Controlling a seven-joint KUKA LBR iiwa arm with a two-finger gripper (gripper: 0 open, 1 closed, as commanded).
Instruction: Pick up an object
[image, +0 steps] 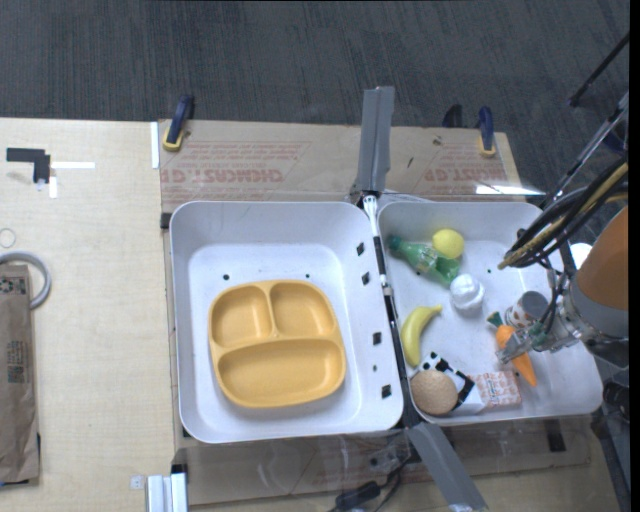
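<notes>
Reaching into the right bin (560, 405) from the right, the arm is positioning its gripper (527, 335) low over the bin's right side, directly at a small orange carrot-like object (518, 358). Pick is not yet complete, by my reading: nothing is visibly lifted, and every item is lying on the bin floor. Gripper appears to be touching or just above the orange object; the view is too cluttered there to tell whether it is apart or closed, so no grasp is being recorded.

Other candidates in the same bin: green bottle (424, 257) and yellow lemon (448, 243) near the back, white cap-like piece (466, 292) mid-bin, banana (417, 331) by the left wall, round brown item (434, 392) and a small packet (497, 389) at the front.

Left bin (190, 300) is holding 1 yellow divided plate (276, 343), well apart from the arm.

Remaining: confirm closure on the object, then lift clear.
</notes>
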